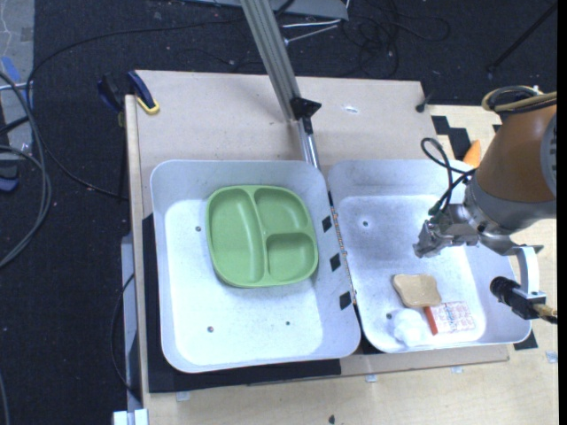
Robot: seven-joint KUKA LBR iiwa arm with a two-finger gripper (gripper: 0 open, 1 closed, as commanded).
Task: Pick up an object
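I cannot tell how the fingers (429,243) are set. The nearest object, a tan slice of bread (416,289), lies flat in the right bin (372,204) just below them, toward the camera, apart from them.

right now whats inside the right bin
The right bin holds a tan bread-like piece, a white lump and a red-printed packet. Whatever lies beneath them is covered.

A pale wooden worktop (230,118) stood on a dark speckled floor (71,282). Black cables (62,47) trailed across that floor, and a grey metal pole (270,42) slanted over the worktop's far edge.
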